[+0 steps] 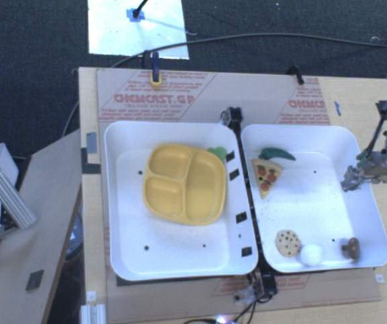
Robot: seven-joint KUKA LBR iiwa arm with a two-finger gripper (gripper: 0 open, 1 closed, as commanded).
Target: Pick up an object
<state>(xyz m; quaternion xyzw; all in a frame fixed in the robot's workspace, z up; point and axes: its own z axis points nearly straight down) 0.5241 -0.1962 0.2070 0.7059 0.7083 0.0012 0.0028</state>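
Note:
The right bin point(328, 147) holds a toy pizza slice point(266, 176) and a green pepper point(276, 154) near its far left corner. A cookie point(287, 243), a white ball point(311, 254) and a small brown piece point(350, 248) lie along its near edge. My gripper point(354, 179) hangs over the right rim of this bin, apart from all of these objects, with nothing seen in it. The brown piece is the closest item, below it in the view.
The left bin point(129, 248) carries a yellow divided plate point(183, 183), and a green item point(217, 153) peeks out behind its far right edge. Black clips point(240, 216) line the seam between the bins. A cable point(261, 40) runs across the floor behind the bench.

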